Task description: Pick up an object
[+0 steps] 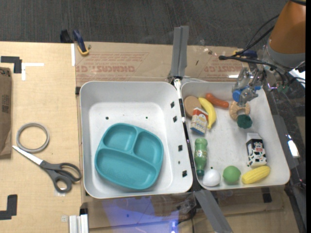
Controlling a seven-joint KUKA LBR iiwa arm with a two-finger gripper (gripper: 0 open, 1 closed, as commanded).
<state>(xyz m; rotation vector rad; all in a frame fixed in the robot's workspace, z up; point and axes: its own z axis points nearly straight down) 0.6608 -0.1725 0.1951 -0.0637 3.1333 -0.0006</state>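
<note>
My gripper (pixel 246 94) hangs over the far part of the right bin (pixel 275 130), below the orange-banded wrist. Just beneath it lie a tan round piece (pixel 237 112) and a dark green piece (pixel 244 122). A small blue shape shows by the gripper's left side; I cannot tell whether it is held. Across the bin lie a banana (pixel 210 111), an orange carrot (pixel 217 101), a small red and white carton (pixel 198 122), a green bottle (pixel 200 154), a white ball (pixel 211 178), a green ball (pixel 232 174), a corn cob (pixel 255 174) and a cow-patterned carton (pixel 256 152).
The left bin (pixel 92 106) holds a teal divided plate (pixel 129 155). On the bench to the left lie scissors (pixel 53 168) and a tape roll (pixel 32 137). A grey bar (pixel 180 52) stands behind the seam between the bins. Cables trail beside the wrist.
</note>
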